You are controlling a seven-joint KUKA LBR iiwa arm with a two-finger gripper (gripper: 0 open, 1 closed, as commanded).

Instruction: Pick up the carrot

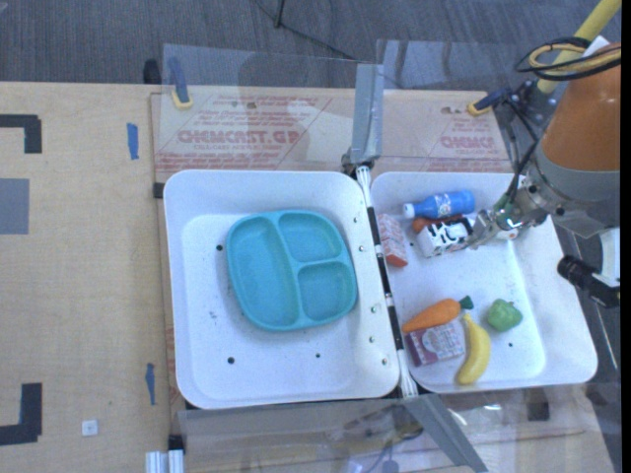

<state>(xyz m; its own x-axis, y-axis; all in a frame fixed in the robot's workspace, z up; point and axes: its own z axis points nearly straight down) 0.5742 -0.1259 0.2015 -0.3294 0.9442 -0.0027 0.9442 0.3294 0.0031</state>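
Observation:
The carrot (432, 315) is orange with a green top and lies slanted in the right bin (562, 363), near its front left. My gripper (496, 224) hangs over the back of the same bin, well behind and to the right of the carrot. Its tip is right next to a black-and-white carton (444, 236); nothing of the carrot is near it.
The right bin also holds a blue bottle (440, 205), a small orange carton (392, 240), a reddish packet (437, 343), a banana (474, 351) and a green pepper (504, 314), the last three close around the carrot. A teal divided plate (292, 269) lies in the left bin (197, 294).

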